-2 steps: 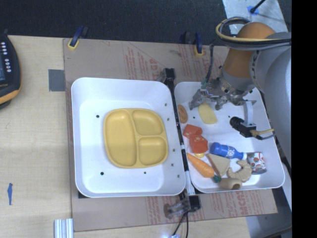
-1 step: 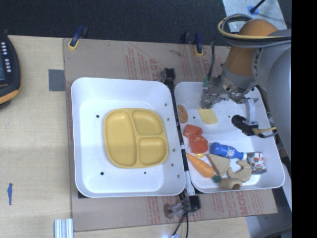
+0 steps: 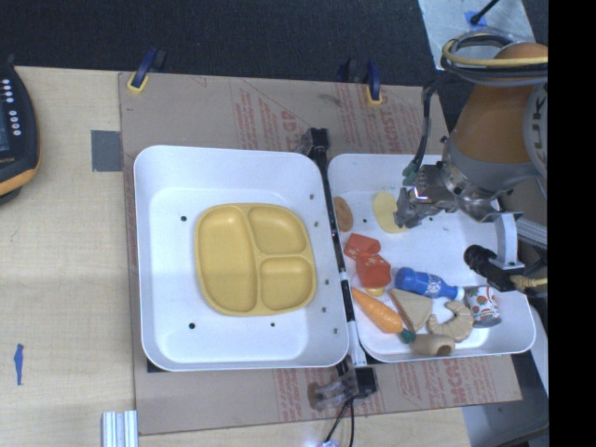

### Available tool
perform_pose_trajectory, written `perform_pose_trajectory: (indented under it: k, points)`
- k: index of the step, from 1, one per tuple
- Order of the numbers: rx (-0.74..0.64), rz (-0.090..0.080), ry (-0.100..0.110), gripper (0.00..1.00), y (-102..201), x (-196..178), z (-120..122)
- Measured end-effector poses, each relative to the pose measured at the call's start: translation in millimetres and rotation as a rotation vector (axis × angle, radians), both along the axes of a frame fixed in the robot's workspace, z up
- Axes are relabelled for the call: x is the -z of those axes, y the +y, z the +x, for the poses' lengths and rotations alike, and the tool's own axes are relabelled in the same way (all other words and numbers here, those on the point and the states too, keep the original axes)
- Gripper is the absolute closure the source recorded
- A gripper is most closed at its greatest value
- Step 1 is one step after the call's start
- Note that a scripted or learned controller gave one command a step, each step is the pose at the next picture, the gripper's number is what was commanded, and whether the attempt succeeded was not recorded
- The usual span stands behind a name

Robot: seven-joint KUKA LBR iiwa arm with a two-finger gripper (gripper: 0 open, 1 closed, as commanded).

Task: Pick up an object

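Camera view showed two bins (image 3: 149,250), one yellow tray (image 3: 253,257), roughly ten jumbled toys (image 3: 410,296); hand (image 3: 410,210) grip couldn't tell.

Light wooden bench (image 3: 65,277) carries brown cardboard sheet (image 3: 270,115); two white bins on sheet: left bin (image 3: 158,343), right bin (image 3: 517,343) touching beside it; grey tape patch (image 3: 106,150) left of sheet; black-orange pendant (image 3: 14,128) further left, at bench edge.

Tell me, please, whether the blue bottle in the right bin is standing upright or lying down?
Lying down. The blue bottle rests on its side on the right bin floor.
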State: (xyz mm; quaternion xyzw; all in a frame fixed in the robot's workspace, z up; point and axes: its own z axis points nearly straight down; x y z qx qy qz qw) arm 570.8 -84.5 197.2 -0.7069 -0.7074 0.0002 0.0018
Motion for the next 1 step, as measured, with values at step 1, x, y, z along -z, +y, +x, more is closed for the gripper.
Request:
perform_pose_trajectory:
  k: [1]
  points:
    - [0.000, -0.002, 0.001, 0.00, -1.0, 5.2, 2.5]
